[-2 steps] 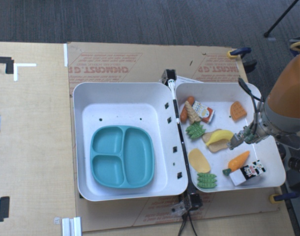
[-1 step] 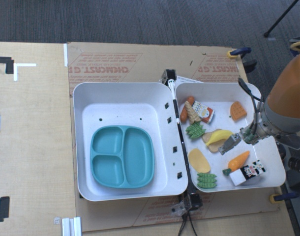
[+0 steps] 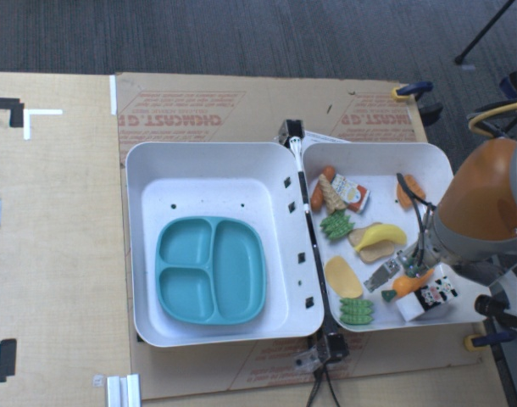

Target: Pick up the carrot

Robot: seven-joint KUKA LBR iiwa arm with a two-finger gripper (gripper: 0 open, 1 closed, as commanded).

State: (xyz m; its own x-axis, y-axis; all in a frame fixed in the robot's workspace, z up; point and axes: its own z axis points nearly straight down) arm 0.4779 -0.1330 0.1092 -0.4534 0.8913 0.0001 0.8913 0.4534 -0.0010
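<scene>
The carrot (image 3: 406, 285) is a small orange piece with a green tip, lying near the front right of the right bin (image 3: 373, 158). My gripper (image 3: 397, 272) is low in that bin, directly over and touching the carrot's upper end. The grey wrist and the orange band (image 3: 487, 197) above it hide what lies behind the carrot. From this angle I cannot make out whether the carrot is held.
Around the carrot lie a banana (image 3: 381, 237), a yellow slice (image 3: 343, 276), a green pod (image 3: 356, 312), a white and black box (image 3: 430, 298), leafy greens (image 3: 336, 225) and another orange piece (image 3: 408, 192). A teal divided plate (image 3: 212, 270) sits in the left bin (image 3: 208, 155).
</scene>
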